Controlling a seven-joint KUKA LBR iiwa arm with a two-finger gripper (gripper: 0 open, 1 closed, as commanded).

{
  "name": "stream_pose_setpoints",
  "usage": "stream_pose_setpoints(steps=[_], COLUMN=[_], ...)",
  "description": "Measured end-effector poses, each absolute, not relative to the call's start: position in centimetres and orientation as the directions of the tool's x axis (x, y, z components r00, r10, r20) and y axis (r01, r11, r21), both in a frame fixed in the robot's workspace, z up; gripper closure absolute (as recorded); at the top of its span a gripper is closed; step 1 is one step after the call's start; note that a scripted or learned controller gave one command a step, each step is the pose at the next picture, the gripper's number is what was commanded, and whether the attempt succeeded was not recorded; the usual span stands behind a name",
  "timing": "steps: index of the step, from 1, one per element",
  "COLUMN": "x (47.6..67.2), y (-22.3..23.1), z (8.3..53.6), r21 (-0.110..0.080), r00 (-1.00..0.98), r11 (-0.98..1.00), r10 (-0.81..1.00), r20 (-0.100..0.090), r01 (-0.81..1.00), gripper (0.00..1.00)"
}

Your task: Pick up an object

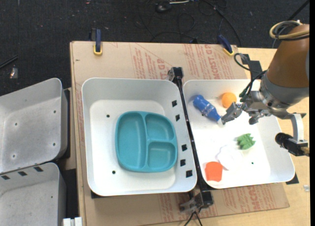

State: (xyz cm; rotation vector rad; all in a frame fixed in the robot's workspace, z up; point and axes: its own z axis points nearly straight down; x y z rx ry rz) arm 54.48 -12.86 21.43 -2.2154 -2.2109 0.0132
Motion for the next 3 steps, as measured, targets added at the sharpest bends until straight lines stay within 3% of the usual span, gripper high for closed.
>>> stream_pose_setpoints(steps=[1, 3], x=[54.8, 55.5], y=[-12.8, -14.1], z=[22.1, 10.1], r21=[-0.001, -0.004], r00=[-0.001, 0.002], r11=[0.001, -0.002], r10=[1.0, 1.0], r20=[0.0, 0.001], r01=[1.0, 1.0], gripper=[0.0, 0.0])
